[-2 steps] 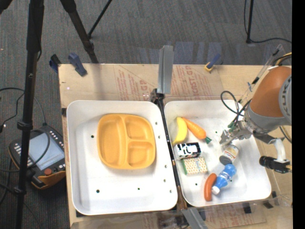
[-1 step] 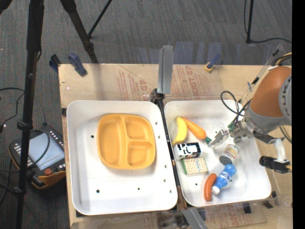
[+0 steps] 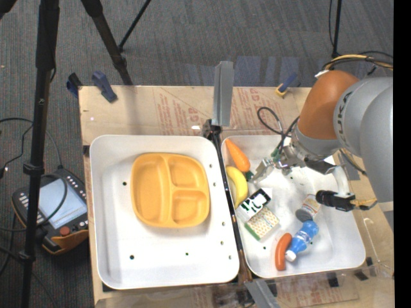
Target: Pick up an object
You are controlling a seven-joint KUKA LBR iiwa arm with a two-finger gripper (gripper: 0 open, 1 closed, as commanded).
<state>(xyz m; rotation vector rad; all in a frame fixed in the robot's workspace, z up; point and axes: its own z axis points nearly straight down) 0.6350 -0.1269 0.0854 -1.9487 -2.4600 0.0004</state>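
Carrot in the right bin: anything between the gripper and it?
Nothing visible stands between them. The gripper hangs over the right bin, just right of the carrot, with bare bin floor in the gap. The banana lies beside the carrot on its near side, close enough to crowd a grasp.

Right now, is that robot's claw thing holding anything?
End effector: over the right bin, near the banana; cannot be told whether it grips anything.
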